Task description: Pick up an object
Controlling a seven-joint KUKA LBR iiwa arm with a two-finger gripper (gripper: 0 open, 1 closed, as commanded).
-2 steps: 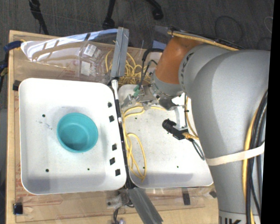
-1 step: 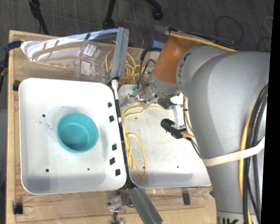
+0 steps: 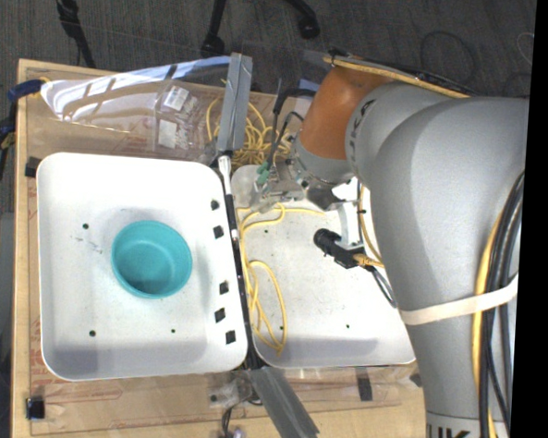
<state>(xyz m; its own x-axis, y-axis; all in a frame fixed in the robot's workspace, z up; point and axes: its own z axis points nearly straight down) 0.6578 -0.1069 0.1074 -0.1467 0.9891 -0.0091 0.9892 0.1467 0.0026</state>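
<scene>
A teal bowl (image 3: 152, 258) is seen in the left bin (image 3: 62, 349), near its middle, upright and well apart from the walls. It is judged to be light and stiff, probably plastic, with a smooth and somewhat slippery surface. A hold is best taken on its rim, one finger inside and one outside, because the round body is too wide and gives no flat side.

In the right bin (image 3: 377, 345) only thin yellow cords (image 3: 268, 292) are noticed, along its left wall and far edge. These are judged soft and limp, so they are easily pinched but may slide out.

The arm (image 3: 442, 196) is stretched over the right bin from the right edge of the bench, with the wrist bent down toward the far left corner of this bin. The gripper (image 3: 267, 181) is placed there, low above the cords. How far it is opened cannot be told, and nothing is seen to be held in it.
</scene>
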